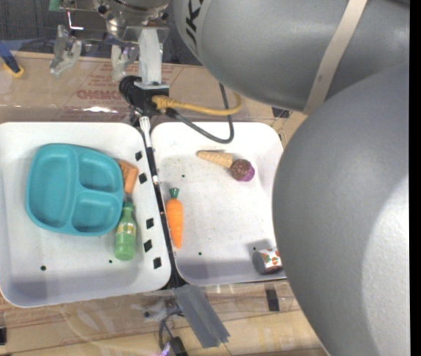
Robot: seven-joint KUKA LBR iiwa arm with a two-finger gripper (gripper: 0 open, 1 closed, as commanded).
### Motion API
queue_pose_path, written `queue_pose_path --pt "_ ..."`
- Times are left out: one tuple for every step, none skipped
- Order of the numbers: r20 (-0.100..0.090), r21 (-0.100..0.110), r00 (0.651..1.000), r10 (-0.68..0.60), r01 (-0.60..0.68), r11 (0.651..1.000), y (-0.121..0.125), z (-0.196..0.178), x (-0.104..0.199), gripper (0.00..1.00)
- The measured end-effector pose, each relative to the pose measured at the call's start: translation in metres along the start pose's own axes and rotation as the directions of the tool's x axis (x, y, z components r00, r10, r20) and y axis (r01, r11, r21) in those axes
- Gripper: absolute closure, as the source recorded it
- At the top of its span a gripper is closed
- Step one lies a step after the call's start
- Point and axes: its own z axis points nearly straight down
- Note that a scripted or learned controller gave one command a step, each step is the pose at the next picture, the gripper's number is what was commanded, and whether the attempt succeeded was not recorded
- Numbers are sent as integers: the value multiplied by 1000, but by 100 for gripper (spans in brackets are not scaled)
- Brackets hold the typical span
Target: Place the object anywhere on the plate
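Plate in left bin, green bottle touching its edge, gripper released above bins

A pale brown, board-like bench top is lying just under the gripper and carrying faint red lettering. Behind the gripper, a dark ribbed surface, possibly a wall, is running along the bench's far edge.

Open floor mid right bin; carrot at nine o'clock, ice-cream cone at twelve, small can at four.
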Motion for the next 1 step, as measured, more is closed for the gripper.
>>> queue_pose_path --pt "4 13 1000 -13 12 1000 -1 -3 4 100"
